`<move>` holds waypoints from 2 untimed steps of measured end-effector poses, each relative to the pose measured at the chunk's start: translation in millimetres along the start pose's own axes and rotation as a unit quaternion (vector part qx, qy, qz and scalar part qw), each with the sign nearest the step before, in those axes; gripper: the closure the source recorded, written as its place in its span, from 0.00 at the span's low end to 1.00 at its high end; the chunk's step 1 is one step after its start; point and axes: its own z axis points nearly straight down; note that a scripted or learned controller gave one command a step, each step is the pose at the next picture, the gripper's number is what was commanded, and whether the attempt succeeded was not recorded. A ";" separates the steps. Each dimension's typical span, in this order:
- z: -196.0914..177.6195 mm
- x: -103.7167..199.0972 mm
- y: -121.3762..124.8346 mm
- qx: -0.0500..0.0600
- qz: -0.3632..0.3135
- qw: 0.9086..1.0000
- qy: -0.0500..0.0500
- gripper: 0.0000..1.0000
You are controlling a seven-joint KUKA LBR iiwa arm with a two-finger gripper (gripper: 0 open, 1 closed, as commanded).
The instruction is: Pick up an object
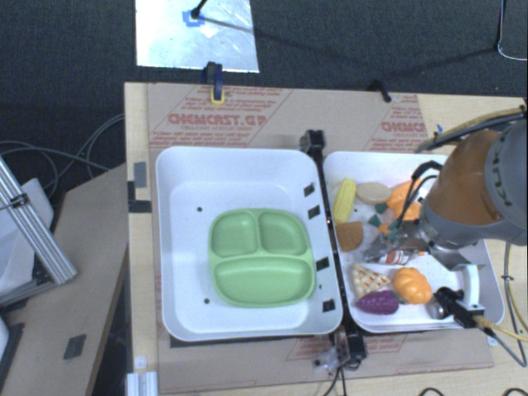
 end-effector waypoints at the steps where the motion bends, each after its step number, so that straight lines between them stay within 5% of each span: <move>1: -58.1 -0.4 11.3 -0.001 -0.002 1.000 0.000 1.00; 2: -101.0 0.9 12.7 0.000 -0.002 1.000 0.000 1.00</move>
